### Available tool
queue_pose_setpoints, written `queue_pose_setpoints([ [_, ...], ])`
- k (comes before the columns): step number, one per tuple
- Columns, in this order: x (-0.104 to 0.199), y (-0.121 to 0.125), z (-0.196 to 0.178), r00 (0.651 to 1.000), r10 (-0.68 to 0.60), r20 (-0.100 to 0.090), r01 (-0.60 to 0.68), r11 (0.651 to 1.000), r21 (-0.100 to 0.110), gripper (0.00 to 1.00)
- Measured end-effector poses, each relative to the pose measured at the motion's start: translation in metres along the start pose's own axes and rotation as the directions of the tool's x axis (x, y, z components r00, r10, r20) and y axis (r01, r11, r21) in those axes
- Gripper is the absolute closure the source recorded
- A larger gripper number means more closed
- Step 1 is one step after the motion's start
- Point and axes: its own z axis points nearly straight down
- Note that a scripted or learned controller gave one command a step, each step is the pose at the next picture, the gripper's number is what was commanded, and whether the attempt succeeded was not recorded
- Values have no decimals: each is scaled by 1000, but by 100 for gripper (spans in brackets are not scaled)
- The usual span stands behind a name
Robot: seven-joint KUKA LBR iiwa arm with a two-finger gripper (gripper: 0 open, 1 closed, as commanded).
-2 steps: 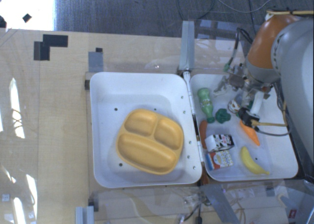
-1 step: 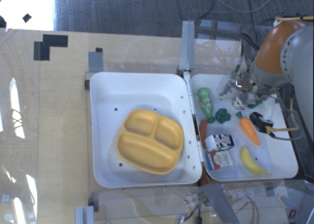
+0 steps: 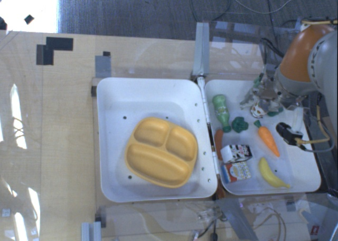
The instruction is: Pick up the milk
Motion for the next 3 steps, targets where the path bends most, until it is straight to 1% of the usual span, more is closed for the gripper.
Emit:
queue_pose_setpoints([
  [1,19,-38,-72,999,52,-6,-52,997,53,0],
  [2,-2,10,38,999,51,-6,-51,997,49,0],
  [3,0,12,29,999,42,-7,-42,998,49,100],
])
